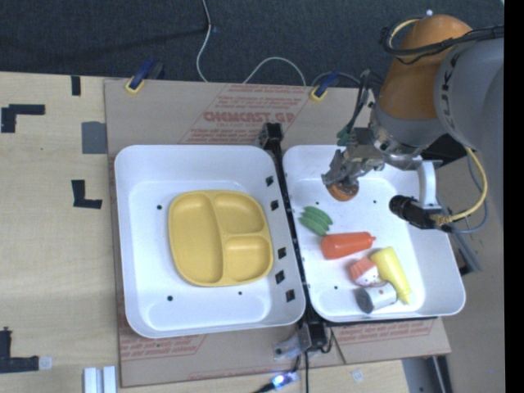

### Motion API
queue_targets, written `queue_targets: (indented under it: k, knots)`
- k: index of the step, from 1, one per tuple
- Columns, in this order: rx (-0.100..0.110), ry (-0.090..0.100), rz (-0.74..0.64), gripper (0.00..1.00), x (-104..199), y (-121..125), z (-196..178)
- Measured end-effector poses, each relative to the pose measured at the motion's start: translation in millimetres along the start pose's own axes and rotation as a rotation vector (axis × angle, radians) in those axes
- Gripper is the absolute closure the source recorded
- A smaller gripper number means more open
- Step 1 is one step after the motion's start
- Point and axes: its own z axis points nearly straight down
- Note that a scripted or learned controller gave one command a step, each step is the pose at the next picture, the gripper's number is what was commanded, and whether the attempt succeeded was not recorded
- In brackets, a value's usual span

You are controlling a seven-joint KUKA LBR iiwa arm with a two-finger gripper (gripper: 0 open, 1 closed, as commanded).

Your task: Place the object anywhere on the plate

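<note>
Hovering right of the yellow plate (219, 237), the gripper (344, 178) sits over a small brown object (342, 191); jaw state indeterminate. Verify secure capture before lifting toward the plate.

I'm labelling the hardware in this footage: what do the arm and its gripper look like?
The arm is grey and rounded, with an orange band above the wrist. Black and yellow cables loop around it. The gripper is a small dark grey metal unit, and a black cylindrical part sticks out beside it.
</note>
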Motion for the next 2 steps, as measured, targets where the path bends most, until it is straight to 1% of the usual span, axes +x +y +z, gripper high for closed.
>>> queue_targets:
  k: [1,2]
  knots:
    - [0.000,0.000,-0.001,1.00,61,-13,6]
    - [0.001,0.000,-0.001,1.00,112,-25,14]
